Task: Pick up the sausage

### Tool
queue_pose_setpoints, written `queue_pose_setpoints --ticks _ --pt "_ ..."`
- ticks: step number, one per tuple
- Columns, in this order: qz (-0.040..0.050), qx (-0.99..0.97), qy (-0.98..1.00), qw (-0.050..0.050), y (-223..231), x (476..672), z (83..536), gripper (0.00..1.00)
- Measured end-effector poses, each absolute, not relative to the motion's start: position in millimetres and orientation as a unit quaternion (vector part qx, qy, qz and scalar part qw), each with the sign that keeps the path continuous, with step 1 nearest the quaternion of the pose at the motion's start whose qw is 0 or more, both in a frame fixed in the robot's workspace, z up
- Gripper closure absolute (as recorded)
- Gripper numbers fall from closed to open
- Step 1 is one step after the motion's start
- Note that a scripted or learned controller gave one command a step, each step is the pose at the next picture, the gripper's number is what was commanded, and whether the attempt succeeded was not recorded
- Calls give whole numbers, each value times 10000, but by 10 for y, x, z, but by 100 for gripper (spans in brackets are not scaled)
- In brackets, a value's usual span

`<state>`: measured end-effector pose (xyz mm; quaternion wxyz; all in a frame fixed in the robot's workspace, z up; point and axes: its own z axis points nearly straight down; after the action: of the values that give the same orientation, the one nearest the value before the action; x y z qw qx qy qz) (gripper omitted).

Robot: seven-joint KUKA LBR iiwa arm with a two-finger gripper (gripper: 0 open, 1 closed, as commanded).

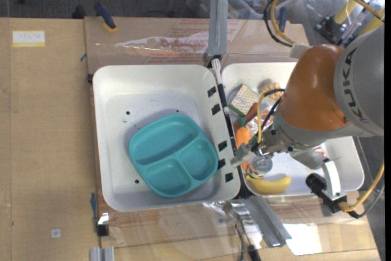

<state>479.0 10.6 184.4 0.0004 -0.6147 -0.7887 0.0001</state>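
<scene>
From where I stand the arm [317, 95] is bent low over the right bin [351, 175], its orange band covering most of what lies there. The gripper [259, 159] is down near the divider [221, 113], just above a banana [269, 183]. Whether it is wide, narrow or holding anything I cannot tell; the wrist and cables crowd it.

The sausage I cannot pick out for certain. A reddish bit [252, 111] shows beside a patterned block [243, 98], and something orange [242, 135] lies against the divider, but either could be another toy. If the sausage is one of these, I'd judge the claw should come straight down over its middle, jaws across the short width, clear of the banana and the bin wall, then lift slowly.

The left bin [110, 131] has a teal tray [173, 156] in it. Much of the right bin's floor is hidden under the arm, so more things may lie there
</scene>
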Motion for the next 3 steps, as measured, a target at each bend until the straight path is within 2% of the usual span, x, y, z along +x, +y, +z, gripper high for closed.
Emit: queue_pose_setpoints --ticks 3 --pt "1 -6147 -7887 4 106 4790 1844 0"
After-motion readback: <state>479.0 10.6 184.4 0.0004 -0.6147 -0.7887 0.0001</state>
